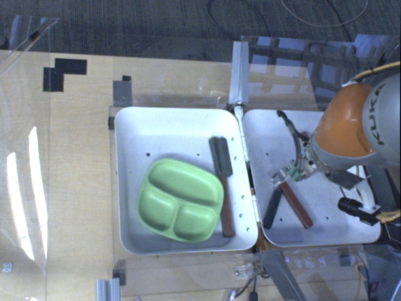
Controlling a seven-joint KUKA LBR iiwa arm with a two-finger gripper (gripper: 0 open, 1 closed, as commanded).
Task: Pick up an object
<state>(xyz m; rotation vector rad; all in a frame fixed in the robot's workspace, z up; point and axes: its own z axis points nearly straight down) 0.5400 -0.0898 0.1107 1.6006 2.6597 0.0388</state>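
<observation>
Two white bins sit on the table (75, 187). Right bin (332, 227): a black-and-brown tool (288, 205) lies just below the hand (294, 173), whose grip I cannot tell. Left bin (128, 137): green divided tray (180, 199), brush (221, 180) along its right.

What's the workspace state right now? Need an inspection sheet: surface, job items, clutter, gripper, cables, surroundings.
Surface: wooden bench bearing left bin and right bin, side by side.
Job's things: green divided tray and dark brush in the left bin; black stick and brown stick in the right bin, meeting at their upper ends.
Clutter: nothing seen.
Grippers: gripper low over the sticks' upper ends; finger state unclear.
Cables: black cable on the floor beyond the bench.
Surroundings: clear panels around the bench.
</observation>
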